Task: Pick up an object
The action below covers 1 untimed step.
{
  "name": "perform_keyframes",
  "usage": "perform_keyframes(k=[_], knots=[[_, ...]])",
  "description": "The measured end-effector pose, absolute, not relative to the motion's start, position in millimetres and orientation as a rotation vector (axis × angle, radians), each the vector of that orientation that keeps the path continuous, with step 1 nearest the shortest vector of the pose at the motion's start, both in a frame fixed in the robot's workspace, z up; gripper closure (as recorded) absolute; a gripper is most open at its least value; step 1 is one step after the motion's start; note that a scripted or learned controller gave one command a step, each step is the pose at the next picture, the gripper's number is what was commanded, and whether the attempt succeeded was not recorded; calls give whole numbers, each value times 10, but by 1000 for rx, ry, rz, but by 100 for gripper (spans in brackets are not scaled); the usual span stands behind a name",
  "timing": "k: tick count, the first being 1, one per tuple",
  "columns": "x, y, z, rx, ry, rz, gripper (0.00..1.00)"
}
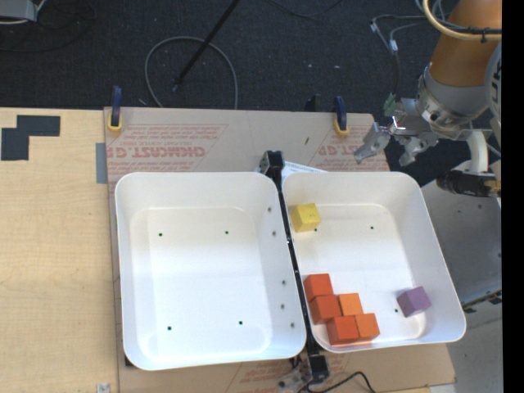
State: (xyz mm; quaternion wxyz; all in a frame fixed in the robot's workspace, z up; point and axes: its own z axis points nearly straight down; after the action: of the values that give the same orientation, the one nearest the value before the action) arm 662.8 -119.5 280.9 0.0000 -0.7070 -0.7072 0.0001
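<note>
The right bin (422,211) holds a yellow cube (307,217) near its far left side, a cluster of several orange blocks (340,309) along its near edge, and a purple cube (413,301) at its near right corner. My gripper (390,147) hangs high above the bin's far right corner, beyond its rim and well away from all the blocks. Its fingers (368,147) are spread open with nothing between them.
The left bin (131,219) lies beside the right one, separated by a black clamp strip (286,244). Both rest on a cardboard sheet (196,137) held by two clips at the far edge. Cables lie on the dark floor behind.
</note>
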Motion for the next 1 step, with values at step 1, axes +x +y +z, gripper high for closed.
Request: perform_keyframes(k=[1], knots=[[6016,-772,1823,-2214,-2218,9,0]])
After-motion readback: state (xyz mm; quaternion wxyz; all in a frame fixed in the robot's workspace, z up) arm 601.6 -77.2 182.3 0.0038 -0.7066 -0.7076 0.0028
